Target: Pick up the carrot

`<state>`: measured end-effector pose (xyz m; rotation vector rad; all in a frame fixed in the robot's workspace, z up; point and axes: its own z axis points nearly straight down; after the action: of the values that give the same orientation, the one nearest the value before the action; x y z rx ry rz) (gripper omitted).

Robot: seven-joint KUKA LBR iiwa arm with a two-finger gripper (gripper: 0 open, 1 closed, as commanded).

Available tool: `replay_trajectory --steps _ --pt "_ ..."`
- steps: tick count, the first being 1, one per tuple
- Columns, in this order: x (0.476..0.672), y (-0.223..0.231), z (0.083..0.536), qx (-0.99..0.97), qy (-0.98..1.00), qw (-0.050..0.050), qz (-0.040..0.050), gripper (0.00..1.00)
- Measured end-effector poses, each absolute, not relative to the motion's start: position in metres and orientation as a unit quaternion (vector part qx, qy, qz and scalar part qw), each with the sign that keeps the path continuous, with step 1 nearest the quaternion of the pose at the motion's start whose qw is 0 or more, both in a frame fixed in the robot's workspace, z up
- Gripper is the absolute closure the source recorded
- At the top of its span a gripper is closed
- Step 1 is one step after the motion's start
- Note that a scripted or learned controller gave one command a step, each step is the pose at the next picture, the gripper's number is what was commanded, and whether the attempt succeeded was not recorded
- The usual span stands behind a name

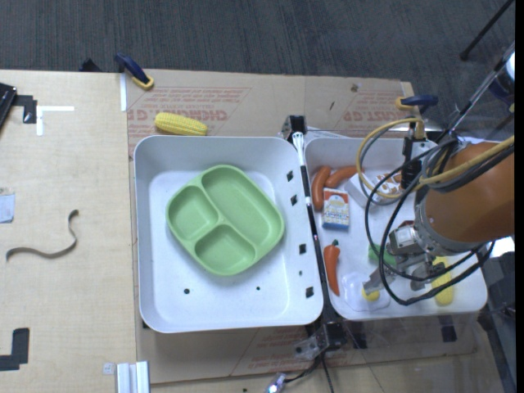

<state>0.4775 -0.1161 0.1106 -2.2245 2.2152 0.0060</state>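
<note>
The arm (pixel 471 195) and its cables cover much of the right bin (pixel 348 150), hiding the gripper's fingers there. Beside the carrot (pixel 332 267), a yellow item (pixel 444 291) and a green item (pixel 374 252) show only partly under the arm.

A matt green plastic plate (pixel 226 219) lies in a smooth white plastic bin (pixel 155 244) on brown cardboard (pixel 246 105).

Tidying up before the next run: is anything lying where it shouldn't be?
Yes. A corn cob lies on the cardboard behind the left bin, outside both bins. The other food, including the carrot, sits in the right bin.
</note>
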Motion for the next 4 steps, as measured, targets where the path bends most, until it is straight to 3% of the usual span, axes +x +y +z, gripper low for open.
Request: replay_trajectory --steps 1,2,4 --pt "0.479 -0.114 0.119 -0.709 0.705 0.003 0.0026 1.0" --pt "0.478 -0.102 0.091 -0.805 0.593 0.001 0.0012 1.0" --pt "0.479 -0.098 0.109 -0.803 0.597 0.004 0.0037 1.0"
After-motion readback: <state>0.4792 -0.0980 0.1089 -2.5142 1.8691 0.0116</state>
